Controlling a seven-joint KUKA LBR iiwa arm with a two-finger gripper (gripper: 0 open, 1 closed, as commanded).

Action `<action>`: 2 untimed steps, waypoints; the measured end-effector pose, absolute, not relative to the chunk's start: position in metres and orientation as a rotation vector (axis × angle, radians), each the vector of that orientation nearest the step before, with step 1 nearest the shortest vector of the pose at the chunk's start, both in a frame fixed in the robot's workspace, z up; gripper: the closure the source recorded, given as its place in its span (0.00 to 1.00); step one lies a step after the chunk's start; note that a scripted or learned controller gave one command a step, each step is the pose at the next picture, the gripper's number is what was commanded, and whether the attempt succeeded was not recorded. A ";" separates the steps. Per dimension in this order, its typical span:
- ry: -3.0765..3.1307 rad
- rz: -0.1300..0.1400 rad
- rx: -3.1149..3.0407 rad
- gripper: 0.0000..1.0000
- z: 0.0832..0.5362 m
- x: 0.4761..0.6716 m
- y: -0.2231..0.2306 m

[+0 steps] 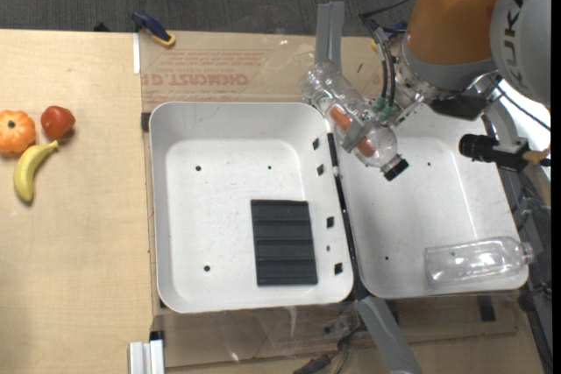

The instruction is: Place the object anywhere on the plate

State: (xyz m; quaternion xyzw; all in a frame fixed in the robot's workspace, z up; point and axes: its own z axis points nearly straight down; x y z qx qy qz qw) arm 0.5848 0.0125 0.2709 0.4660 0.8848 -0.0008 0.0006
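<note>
Clear bottle (478, 262) — on its side (right bin (421, 215)).

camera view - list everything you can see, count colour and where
bins: 2, white, side by side on the bench
black ridged slab: 1, black, left bin
clear bottle: 1, transparent, lying in right bin's near corner
fruit: 3, orange, red, yellow banana, on the wood at far left
clamp: 1, blue and yellow, behind the left bin
cardboard: 1, brown, under the bins
gripper: 1, clear with black tips, above the seam between the bins
arm: 1, grey and orange, upper right
</note>
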 end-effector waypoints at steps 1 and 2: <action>2.935 -0.001 1.117 1.00 0.310 0.557 0.036; 3.058 -0.001 0.707 1.00 0.408 0.591 0.054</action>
